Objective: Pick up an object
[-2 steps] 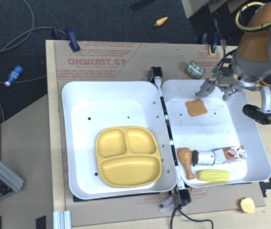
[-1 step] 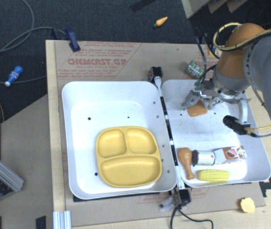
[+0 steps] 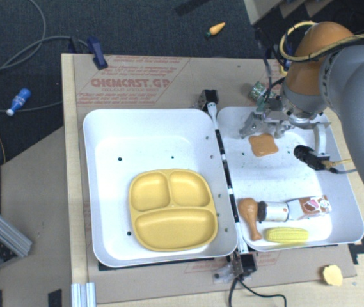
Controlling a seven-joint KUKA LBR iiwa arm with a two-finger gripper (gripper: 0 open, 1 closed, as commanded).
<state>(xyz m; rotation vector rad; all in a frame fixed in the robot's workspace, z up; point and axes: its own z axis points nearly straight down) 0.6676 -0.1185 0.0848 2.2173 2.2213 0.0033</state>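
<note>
While the grey arm (image 3: 354,50) with its orange band reaches in from the upper right of the frame, its gripper (image 3: 266,125) hangs low over the upper part of the right bin (image 3: 341,226), directly above a flat orange-brown piece (image 3: 263,145) that looks like a toy slice of bread; whether the gripper touches that piece I cannot tell, and whether the gripper is spread or pressed together cannot be made out from this slanted view either. Lower in the same bin, toward the bottom right of the frame, lie a toy drumstick (image 3: 250,215) near the left wall, a yellow corn cob (image 3: 287,235) along the bottom wall, and just above the cob a small white and dark bottle-like object (image 3: 274,211) lying on its side next to a red and white packet (image 3: 314,206). Filling the left bin (image 3: 105,139), in the centre of the frame, a yellow divided plate (image 3: 171,208) with three compartments sits in the lower half. On the desk (image 3: 130,82) a blue clip (image 3: 96,53) rests at the upper left corner, and a small yellow lump (image 3: 332,275) lies near the bottom right corner. On the dark floor beyond, a blue and white bottle (image 3: 18,101) lies at the left and a small orange item (image 3: 216,28) near the top centre.
</note>
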